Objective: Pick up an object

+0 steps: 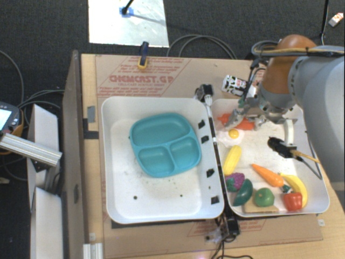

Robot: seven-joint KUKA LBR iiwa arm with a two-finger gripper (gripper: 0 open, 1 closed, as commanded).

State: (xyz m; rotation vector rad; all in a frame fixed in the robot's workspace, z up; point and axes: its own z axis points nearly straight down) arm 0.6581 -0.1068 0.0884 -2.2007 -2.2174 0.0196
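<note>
A red-orange toy [242, 125] is lying at the far left end of the right bin [323, 198], close to the wall that bin shares with its neighbour. Its shape is hard to make out, because the gripper [247, 115] is hanging right over it and covering part of it. It is not possible to tell whether the gripper is open, closed or gripping the toy. The grey arm [318, 85] is reaching in from the right, with its orange band [280, 69] sitting just above the gripper.

A toy fried egg [233, 134] is lying just beside the red-orange toy on the near side. A yellow corn cob [232, 159] is lying below the egg, along the dividing wall. More toy food is crowding the near end of the same bin:
- purple grapes [234, 181]
- a dark green vegetable [243, 192]
- a green apple [263, 197]
- a carrot [268, 175]
- a banana [299, 188]
- a red pepper [292, 200]

The left bin [116, 161] is holding a teal divided plate [164, 144] near its middle. Both bins are resting on a sheet of cardboard [161, 74] printed in red. A small black-and-white carton [234, 84] is standing on the cardboard beyond the right bin.
</note>
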